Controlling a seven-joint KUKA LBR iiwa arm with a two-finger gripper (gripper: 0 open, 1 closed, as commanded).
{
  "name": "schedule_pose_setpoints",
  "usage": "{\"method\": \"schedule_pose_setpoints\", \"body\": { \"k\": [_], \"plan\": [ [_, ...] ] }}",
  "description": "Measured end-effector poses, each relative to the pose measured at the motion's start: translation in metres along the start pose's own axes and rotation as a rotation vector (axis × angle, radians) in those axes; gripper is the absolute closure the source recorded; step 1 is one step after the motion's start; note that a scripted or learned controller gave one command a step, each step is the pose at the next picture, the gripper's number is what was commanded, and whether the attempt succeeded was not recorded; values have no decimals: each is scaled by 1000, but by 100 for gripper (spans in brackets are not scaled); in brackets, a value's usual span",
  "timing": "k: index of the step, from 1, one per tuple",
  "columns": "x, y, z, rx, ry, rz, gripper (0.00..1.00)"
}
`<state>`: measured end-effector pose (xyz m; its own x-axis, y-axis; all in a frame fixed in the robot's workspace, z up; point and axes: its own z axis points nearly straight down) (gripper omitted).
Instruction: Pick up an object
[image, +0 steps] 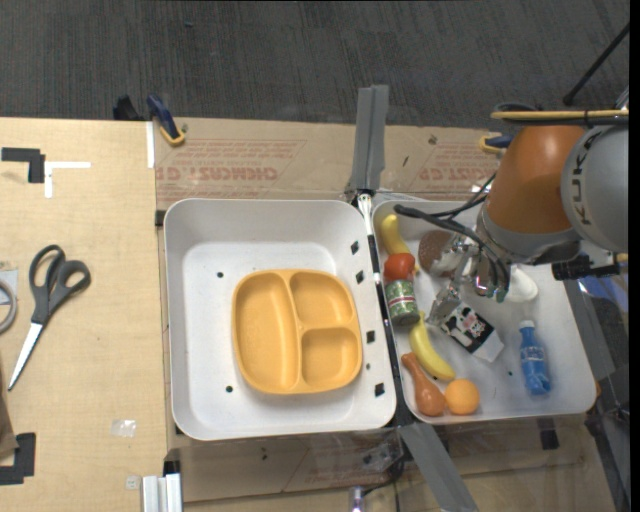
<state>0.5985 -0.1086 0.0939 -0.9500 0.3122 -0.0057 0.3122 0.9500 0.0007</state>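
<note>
Gripper (470, 282) low in right bin (570, 400), centre-right of frame; finger state: cannot tell, blurred. Nearest candidate: black-and-white card (468, 326), just below it toward the frame's bottom, long axis slanting lower right. Banana (432, 352) lies left of card. Judged: short descent needed.

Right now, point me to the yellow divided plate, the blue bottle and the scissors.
yellow divided plate (262, 330): camera view, floor of its large left compartment.
blue bottle (534, 365): camera view, middle of its body, right bin.
scissors (47, 283): camera view, the handle loops, on the bench left of the bins.
</note>
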Motion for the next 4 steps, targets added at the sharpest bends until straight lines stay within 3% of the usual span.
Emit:
{"method": "schedule_pose_setpoints", "body": {
  "k": [1,2,3,4],
  "plan": [
    [39,-45,1,1,4,12,0],
    [-13,-2,0,0,-1,58,0],
    [0,-84,0,0,1,155,0],
    [-2,-80,-11,-3,-4,150,100]
  ]
}}
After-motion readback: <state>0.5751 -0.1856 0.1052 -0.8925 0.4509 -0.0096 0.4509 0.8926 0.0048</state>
